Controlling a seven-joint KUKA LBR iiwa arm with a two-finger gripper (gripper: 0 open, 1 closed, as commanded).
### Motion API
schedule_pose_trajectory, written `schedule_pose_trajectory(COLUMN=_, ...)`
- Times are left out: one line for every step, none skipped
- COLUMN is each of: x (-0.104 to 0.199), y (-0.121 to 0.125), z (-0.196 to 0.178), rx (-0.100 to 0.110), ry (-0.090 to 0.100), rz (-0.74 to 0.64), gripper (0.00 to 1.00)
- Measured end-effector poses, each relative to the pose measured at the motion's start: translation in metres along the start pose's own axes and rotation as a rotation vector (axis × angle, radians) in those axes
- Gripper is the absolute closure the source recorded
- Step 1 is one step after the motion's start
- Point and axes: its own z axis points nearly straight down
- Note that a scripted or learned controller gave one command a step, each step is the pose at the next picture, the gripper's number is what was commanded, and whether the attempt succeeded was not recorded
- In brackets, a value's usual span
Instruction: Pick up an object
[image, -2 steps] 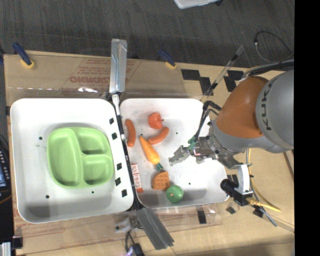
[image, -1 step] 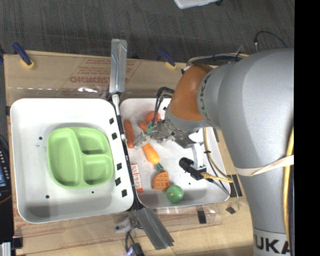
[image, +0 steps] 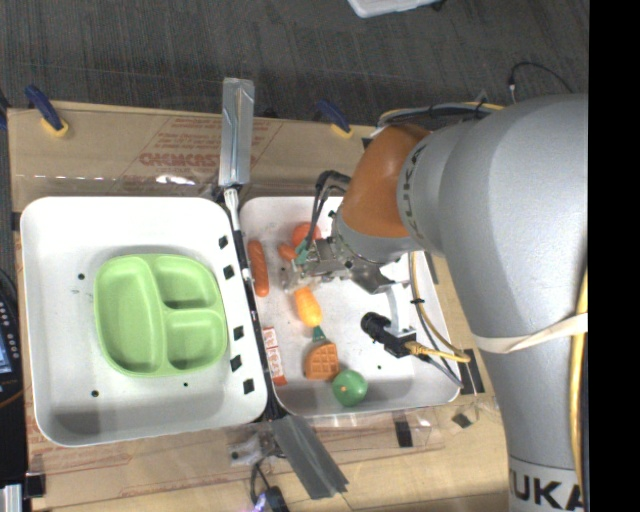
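The right bin (image: 432, 398) holds several toy foods. An orange sausage (image: 259, 268) lies by its left wall. An orange carrot-like piece (image: 308, 306) sits in the middle, a brown waffle-like piece (image: 321, 360) below it, and a green apple (image: 349, 387) near the front. My gripper (image: 305, 256) is low in the bin's upper middle, just above the carrot piece. A red-orange object (image: 303, 235) peeks out right beside it. The arm's wrist covers much of the bin's back.
The left bin (image: 50, 400) holds a green divided plate (image: 160, 313). A metal divider (image: 236, 130) stands between the bins at the back. A black fitting with a yellow cable (image: 385, 335) hangs off the arm over the right bin.
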Motion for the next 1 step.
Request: schedule_pose_trajectory(x=0.0403, y=0.0473, z=-0.0914, rx=-0.002, ry=0.001, rz=0.238, gripper=1.00)
